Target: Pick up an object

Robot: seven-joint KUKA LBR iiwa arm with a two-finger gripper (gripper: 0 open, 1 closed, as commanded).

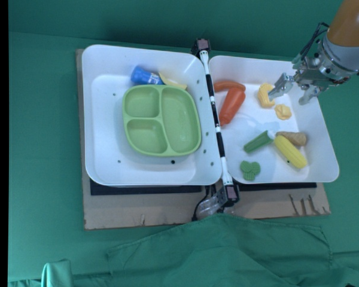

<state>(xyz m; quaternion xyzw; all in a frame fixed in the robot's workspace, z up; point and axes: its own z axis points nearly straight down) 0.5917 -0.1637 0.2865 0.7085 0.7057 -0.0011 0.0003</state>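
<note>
Tool (295, 89) spread, holding nothing, above right bin (323, 137). Nearest target: yellow piece (265, 95), just beside left finger. Your risk: finger lands on it, nudges it toward orange carrot (231, 105); grasp misses.

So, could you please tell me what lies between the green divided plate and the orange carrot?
In the camera view, the two white bins' adjoining rims separate the green divided plate from the orange carrot.
</note>
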